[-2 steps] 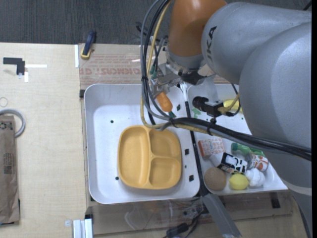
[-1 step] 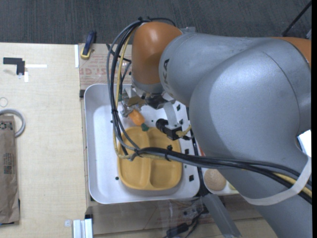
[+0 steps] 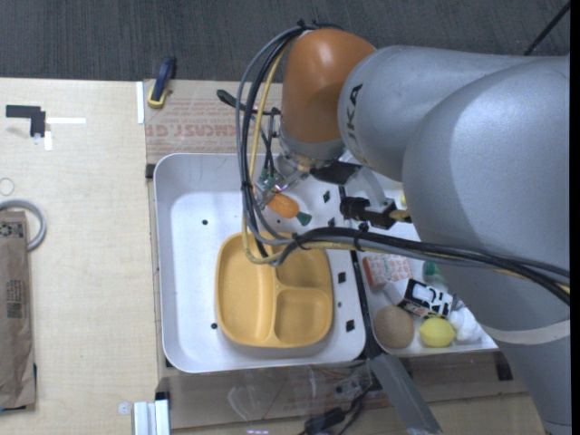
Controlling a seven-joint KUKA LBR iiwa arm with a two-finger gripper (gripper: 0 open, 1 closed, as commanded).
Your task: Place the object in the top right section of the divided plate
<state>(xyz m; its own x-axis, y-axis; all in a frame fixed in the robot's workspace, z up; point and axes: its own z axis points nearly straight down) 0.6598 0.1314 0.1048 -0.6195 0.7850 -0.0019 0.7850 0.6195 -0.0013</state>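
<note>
Orange object (image 3: 284, 206) sits just off the yellow divided plate's (image 3: 245, 306) top edge, under the gripper (image 3: 277, 187). Can't tell if it's gripped. I read this as transport; next: lower over the top-right section.

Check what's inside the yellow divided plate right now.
The divided plate sits in the left bin. Its long left section and lower right section look bare. Cables and the arm cover its top edge, so that section can't be judged. An orange object shows just above.
</note>
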